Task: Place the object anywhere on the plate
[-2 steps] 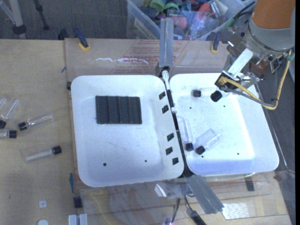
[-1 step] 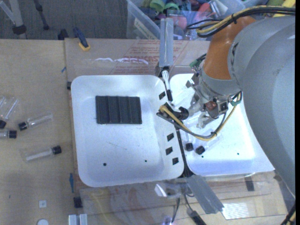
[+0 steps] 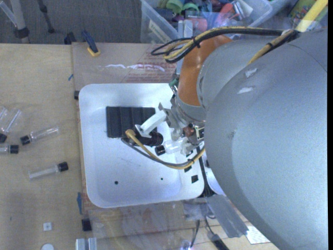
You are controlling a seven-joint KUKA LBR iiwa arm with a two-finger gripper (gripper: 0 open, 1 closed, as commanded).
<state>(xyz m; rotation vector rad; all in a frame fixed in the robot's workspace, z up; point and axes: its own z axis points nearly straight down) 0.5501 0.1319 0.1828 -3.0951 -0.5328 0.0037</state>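
Note:
A flat black ribbed slab [image 3: 125, 120] lies in the upper left part of the left white bin [image 3: 104, 191]. My gripper [image 3: 179, 137] hangs low over the bin's right side, just right of the slab and close to its right end. I see nothing held in it. The grey arm with its orange band [image 3: 195, 69] covers the bin's right edge and the whole right bin.
Two small dark specks [image 3: 116, 182] sit on the bin floor near the front. Several clear vials with black caps [image 3: 47, 170] lie on the wooden bench at the left. Clear tubs of coloured toys [image 3: 208, 7] stand behind the bins.

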